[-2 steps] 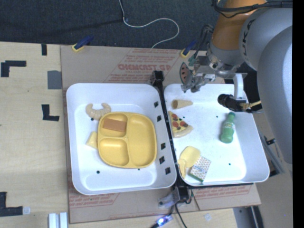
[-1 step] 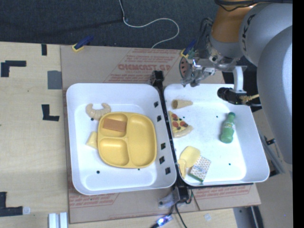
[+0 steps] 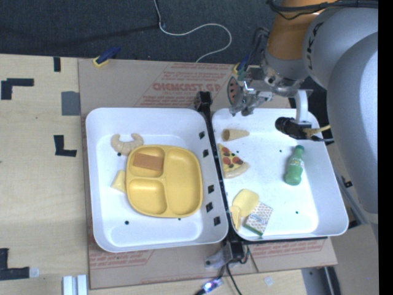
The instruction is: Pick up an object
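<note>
Two white bins of toy food, with the arm poised over the far edge of the right one.

In the left bin (image 3: 101, 165) a tan croissant (image 3: 124, 142) lies beside a yellow divided plate (image 3: 166, 182), which carries a brown toast slice (image 3: 148, 160); a pale yellow wedge (image 3: 118, 180) pokes out at the plate's left. The right bin (image 3: 319, 217) holds a small cone (image 3: 235, 134), a pizza slice (image 3: 231, 161), a yellow taco shell (image 3: 244, 203) touching a patterned packet (image 3: 259, 217), and a green bottle (image 3: 295, 165) with a lighter cap, lying alone near the right wall. The gripper (image 3: 244, 106) hangs above the cone with nothing between its fingers; whether they are apart or together I cannot tell.
</note>
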`<state>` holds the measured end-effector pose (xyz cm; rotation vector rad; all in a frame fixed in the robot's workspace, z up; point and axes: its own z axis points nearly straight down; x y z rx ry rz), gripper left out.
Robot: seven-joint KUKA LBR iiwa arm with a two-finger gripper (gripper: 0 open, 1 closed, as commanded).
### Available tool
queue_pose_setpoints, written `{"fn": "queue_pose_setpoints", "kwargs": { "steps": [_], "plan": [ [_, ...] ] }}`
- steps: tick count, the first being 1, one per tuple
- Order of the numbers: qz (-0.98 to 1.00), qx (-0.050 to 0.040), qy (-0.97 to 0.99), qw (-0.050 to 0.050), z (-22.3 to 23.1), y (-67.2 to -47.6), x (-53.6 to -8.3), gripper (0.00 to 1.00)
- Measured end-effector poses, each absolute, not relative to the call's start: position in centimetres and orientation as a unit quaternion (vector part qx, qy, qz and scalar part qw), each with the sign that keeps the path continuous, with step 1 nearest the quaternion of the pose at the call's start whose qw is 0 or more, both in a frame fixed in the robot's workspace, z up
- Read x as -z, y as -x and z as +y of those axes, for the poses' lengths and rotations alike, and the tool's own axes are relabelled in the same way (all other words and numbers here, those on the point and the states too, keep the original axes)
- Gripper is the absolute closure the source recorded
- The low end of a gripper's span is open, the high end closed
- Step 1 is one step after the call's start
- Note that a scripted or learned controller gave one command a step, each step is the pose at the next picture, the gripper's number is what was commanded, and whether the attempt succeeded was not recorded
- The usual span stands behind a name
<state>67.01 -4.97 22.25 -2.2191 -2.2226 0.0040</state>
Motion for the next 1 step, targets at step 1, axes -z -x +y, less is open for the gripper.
{"fn": "queue_pose_setpoints", "kwargs": {
  "steps": [1],
  "plan": [
    [-0.707,-0.0009,0.707,0.0,-5.5,-67.71,-22.36,1.0]
  ]
}}
